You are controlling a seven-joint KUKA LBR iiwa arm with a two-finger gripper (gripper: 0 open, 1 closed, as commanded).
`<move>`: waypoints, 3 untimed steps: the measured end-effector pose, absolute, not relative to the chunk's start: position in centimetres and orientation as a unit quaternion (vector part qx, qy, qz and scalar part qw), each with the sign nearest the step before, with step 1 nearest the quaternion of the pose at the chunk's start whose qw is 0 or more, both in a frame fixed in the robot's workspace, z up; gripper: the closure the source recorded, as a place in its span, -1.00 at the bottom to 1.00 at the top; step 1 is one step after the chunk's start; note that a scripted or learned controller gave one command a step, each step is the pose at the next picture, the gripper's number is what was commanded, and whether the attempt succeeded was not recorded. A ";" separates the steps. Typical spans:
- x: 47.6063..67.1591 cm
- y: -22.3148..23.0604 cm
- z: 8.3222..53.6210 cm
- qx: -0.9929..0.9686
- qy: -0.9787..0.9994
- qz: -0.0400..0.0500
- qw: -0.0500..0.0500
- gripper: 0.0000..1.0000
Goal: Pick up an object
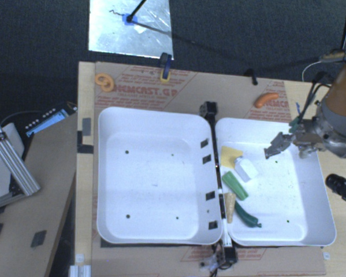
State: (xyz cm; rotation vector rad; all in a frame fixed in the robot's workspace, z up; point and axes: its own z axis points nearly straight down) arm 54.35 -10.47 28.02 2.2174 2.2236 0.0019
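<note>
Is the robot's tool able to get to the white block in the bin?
Probably yes. The tool hangs over the right bin, and the white block lies on top of the pile with open space above it. The yellow piece and green piece sit right beside it, though.

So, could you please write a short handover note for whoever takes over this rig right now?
Gripper: hovering over the upper part of the right bin, nothing seen between its fingers.
Objects: all clustered along the right bin's left wall: a yellow piece, a white block, a green block, a cream cone-shaped piece and a dark green curved piece.
Outside the bins: an orange sausage-shaped toy and an orange ring on the board.
Done: no object picked up so far.
Left: descend, grasp one object, lift.
</note>
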 end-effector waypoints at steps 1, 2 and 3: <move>54.4 -10.5 29.1 0.705 0.709 0.002 0.002 1.00; 55.6 -3.7 35.9 0.703 0.711 0.004 0.003 1.00; 55.2 -0.7 38.5 0.704 0.710 0.002 0.001 1.00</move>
